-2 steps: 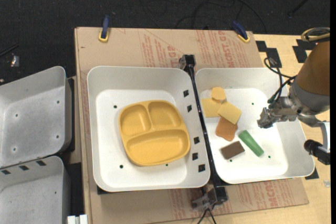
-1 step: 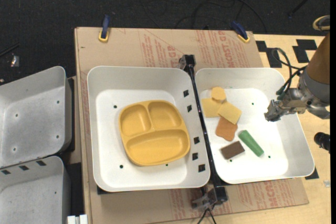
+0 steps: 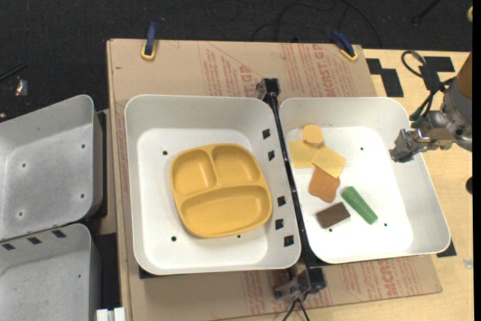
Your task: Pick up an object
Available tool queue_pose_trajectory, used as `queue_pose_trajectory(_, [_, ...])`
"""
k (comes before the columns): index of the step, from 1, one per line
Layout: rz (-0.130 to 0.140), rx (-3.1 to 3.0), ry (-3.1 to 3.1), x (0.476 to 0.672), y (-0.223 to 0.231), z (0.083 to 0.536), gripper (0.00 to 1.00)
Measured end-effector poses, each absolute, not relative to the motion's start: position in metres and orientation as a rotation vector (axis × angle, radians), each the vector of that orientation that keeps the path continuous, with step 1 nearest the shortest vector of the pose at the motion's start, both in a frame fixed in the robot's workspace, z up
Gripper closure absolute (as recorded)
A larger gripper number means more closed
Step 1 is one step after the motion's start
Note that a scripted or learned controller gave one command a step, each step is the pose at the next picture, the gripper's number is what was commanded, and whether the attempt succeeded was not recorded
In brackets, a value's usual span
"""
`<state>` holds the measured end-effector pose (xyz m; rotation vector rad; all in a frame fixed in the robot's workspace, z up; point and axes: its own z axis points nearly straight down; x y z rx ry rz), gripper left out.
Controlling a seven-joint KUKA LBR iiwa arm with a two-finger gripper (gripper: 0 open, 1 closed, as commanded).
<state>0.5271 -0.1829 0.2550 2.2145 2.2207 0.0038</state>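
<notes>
The right bin (image 3: 421, 233) holds a loose cluster of small pieces: a round yellow piece (image 3: 313, 134), a pale yellow slab (image 3: 300, 155), a yellow square (image 3: 328, 161), an orange-brown piece (image 3: 325, 185), a dark brown block (image 3: 333, 216) and a green stick (image 3: 360, 205). My gripper (image 3: 403, 146) hangs over the right rim of this bin, well right of the pieces, with nothing seen in it. A yellow divided plate (image 3: 221, 189) lies in the left bin (image 3: 146, 162).
Both bins rest on a cardboard sheet (image 3: 218, 64) held by two clamps (image 3: 149, 47) at the back. A black divider (image 3: 284, 177) runs between the bins. Grey metal trays (image 3: 45, 162) lie at the far left. Cables cross the dark floor behind.
</notes>
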Motion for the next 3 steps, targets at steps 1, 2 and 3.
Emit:
queue_pose_trajectory(1, [0.004, 2.211, 2.230, 0.551, -0.126, 0.257, 1.00])
queue_pose_trajectory(2, [0.004, 2.211, 2.230, 0.566, -0.075, 0.263, 1.00])
queue_pose_trajectory(3, [0.001, 2.213, 2.232, 0.573, -0.015, 0.256, 1.00])
